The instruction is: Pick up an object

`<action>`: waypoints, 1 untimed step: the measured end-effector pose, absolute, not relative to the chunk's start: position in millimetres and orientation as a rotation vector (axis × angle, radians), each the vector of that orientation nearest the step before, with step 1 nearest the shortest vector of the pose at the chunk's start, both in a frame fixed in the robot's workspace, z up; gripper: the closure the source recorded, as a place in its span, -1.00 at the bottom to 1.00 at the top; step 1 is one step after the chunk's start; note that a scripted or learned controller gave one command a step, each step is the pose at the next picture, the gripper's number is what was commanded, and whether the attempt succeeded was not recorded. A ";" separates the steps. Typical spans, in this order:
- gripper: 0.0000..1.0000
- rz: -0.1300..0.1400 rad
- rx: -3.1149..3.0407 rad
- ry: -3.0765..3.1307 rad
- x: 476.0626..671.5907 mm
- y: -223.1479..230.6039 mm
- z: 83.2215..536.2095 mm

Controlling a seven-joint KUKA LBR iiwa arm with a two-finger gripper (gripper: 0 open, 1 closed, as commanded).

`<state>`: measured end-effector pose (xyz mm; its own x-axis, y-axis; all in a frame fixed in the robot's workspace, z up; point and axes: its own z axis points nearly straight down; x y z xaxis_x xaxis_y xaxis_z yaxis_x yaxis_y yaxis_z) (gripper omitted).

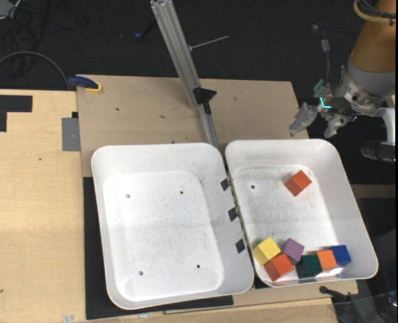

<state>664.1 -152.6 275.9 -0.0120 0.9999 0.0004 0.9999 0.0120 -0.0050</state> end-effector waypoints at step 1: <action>-1.00 0.005 -2.205 -2.232 664.1 -152.7 275.9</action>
<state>664.1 -152.7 275.9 -0.0120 0.9999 0.0003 0.9999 0.0120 -0.0050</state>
